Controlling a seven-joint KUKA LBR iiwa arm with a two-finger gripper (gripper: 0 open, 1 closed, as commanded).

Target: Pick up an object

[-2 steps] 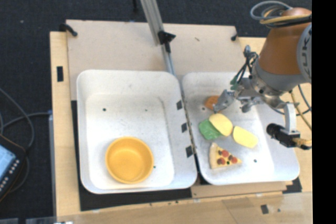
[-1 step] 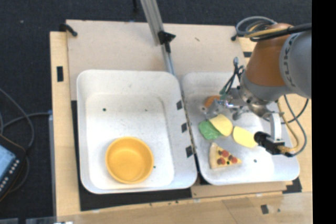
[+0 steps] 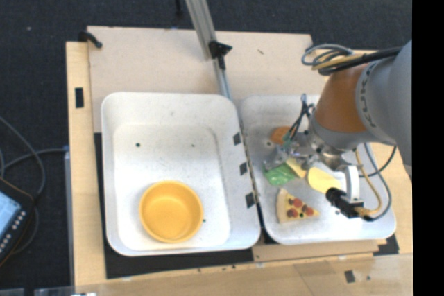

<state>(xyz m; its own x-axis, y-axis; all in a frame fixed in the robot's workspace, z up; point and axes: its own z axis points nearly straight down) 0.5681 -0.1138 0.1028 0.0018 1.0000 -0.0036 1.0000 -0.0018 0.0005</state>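
Observation:
My gripper [image 3: 286, 151] reaches down into the right bin [image 3: 361, 229], below the arm's orange band. Its tip hangs over a cluster of small items. A green piece [image 3: 277, 175] lies just below the tip. A pale yellow object [image 3: 318, 179] lies to the right of the green piece. An orange item [image 3: 279, 134] peeks out just above the tip, partly hidden by the wrist. A pizza slice toy [image 3: 295, 207] rests nearer the bin's front edge. I see nothing clearly held between the fingers.
The left bin [image 3: 132, 114] holds a yellow bowl [image 3: 171, 211] near its front. A slanted metal pole [image 3: 201, 10] rises behind the bins. Black cables loop beside the wrist at the right bin's right side.

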